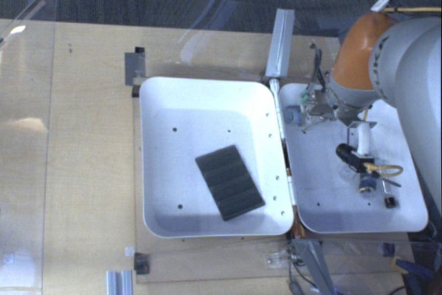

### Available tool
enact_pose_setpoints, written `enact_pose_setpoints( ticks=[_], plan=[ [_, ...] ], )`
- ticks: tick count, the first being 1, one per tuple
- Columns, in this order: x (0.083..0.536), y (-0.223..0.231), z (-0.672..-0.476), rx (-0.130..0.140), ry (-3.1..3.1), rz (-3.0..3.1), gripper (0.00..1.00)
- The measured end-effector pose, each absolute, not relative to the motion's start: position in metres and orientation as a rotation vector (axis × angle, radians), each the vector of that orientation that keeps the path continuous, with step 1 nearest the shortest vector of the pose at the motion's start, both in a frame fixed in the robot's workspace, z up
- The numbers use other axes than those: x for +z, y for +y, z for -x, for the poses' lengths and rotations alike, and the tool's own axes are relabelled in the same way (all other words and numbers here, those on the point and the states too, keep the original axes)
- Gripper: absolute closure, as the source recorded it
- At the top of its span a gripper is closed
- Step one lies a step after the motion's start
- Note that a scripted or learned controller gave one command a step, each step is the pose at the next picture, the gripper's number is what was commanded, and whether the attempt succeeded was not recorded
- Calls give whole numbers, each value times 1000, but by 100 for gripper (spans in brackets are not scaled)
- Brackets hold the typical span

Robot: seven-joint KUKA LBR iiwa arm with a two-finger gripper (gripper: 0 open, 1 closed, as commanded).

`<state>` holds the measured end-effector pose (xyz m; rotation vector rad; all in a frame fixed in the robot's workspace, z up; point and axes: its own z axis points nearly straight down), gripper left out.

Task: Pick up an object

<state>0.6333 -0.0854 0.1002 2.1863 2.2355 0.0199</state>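
Hanging just past the left bin's (166,107) right rim, near that bin's upper right corner, the hand (312,110) sits low over the right bin (324,214). Wires and the wrist crowd it, so I cannot tell how far open it is, and nothing can be seen in its hold. The grey arm (411,79) runs on away from the left bin toward the right, with its orange band (356,55) just behind the hand.

The 2 bins lie side by side on the desk (76,148), their rims meeting.

Inside the left bin, in its lower middle part, 1 dark ribbed pad (229,182) lies flat and turned at a slant. It is clear of the bin's walls and well apart from the hand.

Farther right of the left bin, on the right bin's floor, are 2 small bits: a blue one (367,184) and a black one (390,202). Both are too small to make out, and neither touches the hand.
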Motion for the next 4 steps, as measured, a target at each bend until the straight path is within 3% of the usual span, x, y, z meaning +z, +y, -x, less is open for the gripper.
enact_pose_setpoints(
  ticks=[1, 2, 3, 4],
  plan=[
    [240, -111, -646, 4, 2093, -2338, 100],
    [184, -117, -631, -1, 2056, -2374, 100],
    [143, -152, -622, 1, 2223, -2218, 100],
    [131, -175, -607, 4, 2495, -1903, 100]
  ],
)
